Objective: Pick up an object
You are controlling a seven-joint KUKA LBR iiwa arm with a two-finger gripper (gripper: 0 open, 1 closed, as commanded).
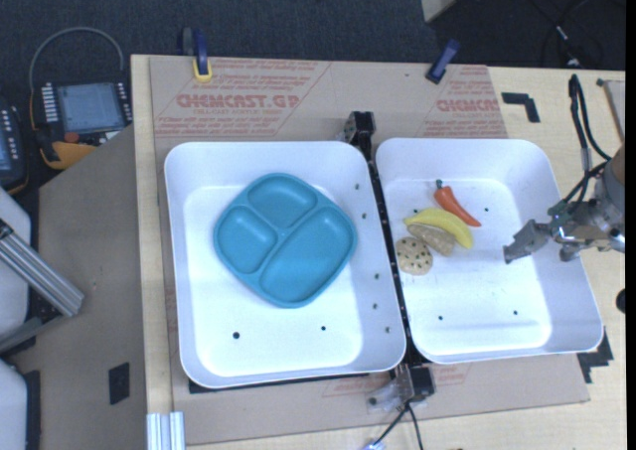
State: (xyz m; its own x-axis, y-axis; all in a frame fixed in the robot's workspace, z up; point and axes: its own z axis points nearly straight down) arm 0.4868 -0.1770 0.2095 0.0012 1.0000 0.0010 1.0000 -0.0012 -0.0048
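Left bin (pixel 199 339): holds a blue divided plate (pixel 285 237), lying flat near the middle.
Right bin (pixel 477 334): a cluster of play food in its left half.
Cookie (pixel 414 256): round, speckled brown, leftmost of the cluster.
Banana (pixel 443 225): yellow, curved, long axis running from upper left to lower right, touching a tan slice (pixel 430 236).
Carrot (pixel 455 204): orange-red, green top pointing up-left, tip down-right.
Hand (pixel 521 247): at the bin's right side, well apart from the food, which lies to its left; whether it is open or closed cannot be told.

The arm (pixel 596 225) reaches in low from the right.
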